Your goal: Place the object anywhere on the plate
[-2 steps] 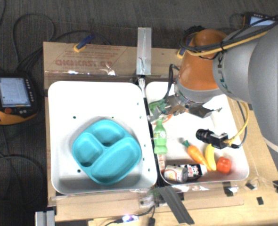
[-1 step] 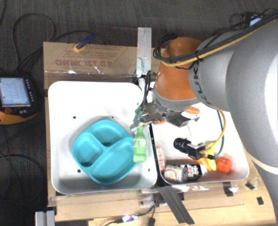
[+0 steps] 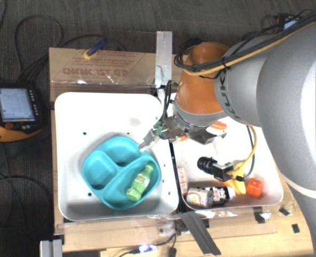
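- Small green bottle (image 3: 139,183) is lying on its side in the large lower-right compartment of the teal divided plate (image 3: 102,170), cap end pointing up-right toward the rim.
- Plate is sitting in the left white bin (image 3: 72,122); judging from this, the placing step is looking done.
- Pincer (image 3: 151,137) is hovering over the plate's upper-right rim, apart from the bottle; nothing is showing between its tips, and how far apart they are I cannot tell.
- Bottle is looking like light, rigid plastic with a smooth, likely slippery skin; it is round, so it is probably prone to rolling.
- Best hold would be across the mid-body, squeezing the narrow width, not the tapered cap end.
- Right bin (image 3: 265,197) is holding other clutter, including a brown bottle (image 3: 206,196) and a red-orange item (image 3: 254,187).
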### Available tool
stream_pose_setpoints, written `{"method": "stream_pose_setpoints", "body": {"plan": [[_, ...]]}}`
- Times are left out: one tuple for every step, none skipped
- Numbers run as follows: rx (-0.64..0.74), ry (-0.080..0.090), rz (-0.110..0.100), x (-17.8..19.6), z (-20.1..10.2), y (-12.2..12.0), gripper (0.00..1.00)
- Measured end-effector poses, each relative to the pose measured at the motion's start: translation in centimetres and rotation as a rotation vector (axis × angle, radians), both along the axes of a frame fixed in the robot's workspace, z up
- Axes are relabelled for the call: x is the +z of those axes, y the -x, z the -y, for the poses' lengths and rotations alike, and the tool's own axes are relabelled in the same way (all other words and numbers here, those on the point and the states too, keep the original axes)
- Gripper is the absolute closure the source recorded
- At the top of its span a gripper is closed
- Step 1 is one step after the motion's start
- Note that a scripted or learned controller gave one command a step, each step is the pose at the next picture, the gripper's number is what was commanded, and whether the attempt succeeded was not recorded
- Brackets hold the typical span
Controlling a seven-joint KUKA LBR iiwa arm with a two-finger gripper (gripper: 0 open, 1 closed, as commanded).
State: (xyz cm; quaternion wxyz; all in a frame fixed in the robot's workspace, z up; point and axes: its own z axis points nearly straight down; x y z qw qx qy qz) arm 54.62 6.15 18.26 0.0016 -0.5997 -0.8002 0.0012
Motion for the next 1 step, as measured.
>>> {"method": "stream_pose_setpoints", "body": {"plan": [[-0.216, 0.004, 0.002, 4.18, 3.04, -2.39, 0.00]]}}
